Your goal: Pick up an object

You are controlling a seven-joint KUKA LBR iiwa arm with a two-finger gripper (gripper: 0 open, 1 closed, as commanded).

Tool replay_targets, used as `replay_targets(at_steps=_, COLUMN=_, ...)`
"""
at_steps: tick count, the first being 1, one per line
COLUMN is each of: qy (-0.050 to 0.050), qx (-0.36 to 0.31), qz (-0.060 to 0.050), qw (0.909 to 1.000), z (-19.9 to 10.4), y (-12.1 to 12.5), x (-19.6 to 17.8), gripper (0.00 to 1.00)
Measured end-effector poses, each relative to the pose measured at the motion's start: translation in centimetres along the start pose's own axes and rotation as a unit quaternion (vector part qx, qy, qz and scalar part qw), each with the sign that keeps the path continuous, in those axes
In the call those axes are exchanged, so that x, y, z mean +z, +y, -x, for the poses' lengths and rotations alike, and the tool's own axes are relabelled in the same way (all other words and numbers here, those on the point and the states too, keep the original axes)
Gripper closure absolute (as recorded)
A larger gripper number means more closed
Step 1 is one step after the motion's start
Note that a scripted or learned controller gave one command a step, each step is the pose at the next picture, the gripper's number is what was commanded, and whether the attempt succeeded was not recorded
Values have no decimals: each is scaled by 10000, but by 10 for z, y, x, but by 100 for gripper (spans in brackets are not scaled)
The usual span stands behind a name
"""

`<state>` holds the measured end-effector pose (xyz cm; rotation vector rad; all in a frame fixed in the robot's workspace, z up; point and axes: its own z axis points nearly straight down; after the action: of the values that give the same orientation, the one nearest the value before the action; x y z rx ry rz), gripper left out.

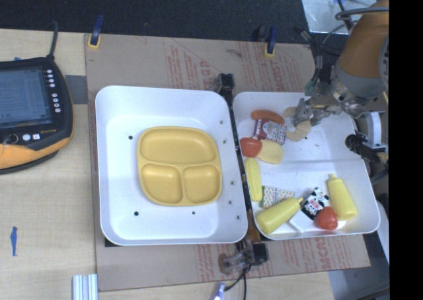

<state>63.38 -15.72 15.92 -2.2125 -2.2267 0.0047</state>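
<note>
At the frame's upper right, the claw [305, 115] hangs over the right bin [344, 150], beside a tan piece [299, 132] (open or closed, I cannot tell). Toys crowd the bin's left and bottom.

You're in a robotics lab: teach pendant [30, 110] at the worktop's [46, 226] left edge, cardboard sheet [165, 61] clamped down, two white bins [112, 160] side by side.

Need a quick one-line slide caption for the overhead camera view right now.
Gripper low over the right bin of toy food; yellow divided tray in the left bin.
</note>
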Motion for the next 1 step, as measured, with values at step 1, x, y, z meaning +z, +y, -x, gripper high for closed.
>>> replay_targets(at_steps=1, qy=2, qx=18, qz=1, qw=10000, z=-2, y=-70, x=-65, gripper=100)
